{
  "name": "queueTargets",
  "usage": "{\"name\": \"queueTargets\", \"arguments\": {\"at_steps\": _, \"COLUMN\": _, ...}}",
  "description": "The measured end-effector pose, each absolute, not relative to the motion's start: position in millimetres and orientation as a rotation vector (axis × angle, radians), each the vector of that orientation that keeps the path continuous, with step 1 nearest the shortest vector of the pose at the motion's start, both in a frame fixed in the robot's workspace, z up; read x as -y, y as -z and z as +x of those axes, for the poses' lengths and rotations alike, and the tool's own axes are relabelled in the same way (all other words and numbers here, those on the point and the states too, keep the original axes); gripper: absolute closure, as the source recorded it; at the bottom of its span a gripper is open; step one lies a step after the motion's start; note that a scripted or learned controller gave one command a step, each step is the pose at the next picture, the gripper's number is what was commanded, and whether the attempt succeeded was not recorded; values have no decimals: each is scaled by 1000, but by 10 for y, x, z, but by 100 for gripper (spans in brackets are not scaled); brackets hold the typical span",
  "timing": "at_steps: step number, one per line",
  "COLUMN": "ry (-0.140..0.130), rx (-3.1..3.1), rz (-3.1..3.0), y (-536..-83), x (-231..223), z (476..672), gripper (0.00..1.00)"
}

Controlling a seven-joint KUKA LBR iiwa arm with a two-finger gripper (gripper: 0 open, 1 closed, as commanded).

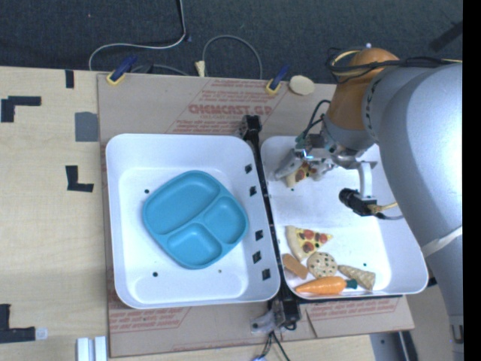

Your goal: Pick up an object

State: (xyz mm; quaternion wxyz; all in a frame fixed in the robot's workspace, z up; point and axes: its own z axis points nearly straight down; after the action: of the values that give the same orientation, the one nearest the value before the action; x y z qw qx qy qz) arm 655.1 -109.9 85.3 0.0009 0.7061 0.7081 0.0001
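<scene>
Single fixed overhead camera, tilted, looking down on both white bins; arm enters from right.

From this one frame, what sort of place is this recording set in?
Probably a robotics lab bench: two white bins clamped on cardboard, toy food such as a pizza slice and carrot, loose cables.

The blue tray looks smooth matt plastic; both white bins look glossy plastic. Beneath lies printed cardboard; the bench looks pale wood.
</scene>
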Motion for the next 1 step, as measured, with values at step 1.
{"name": "queueTargets", "arguments": {"at_steps": 1, "ry": 16, "rx": -2224, "rz": 2226, "y": -845, "x": 1006, "z": 6665, "gripper": 0}}
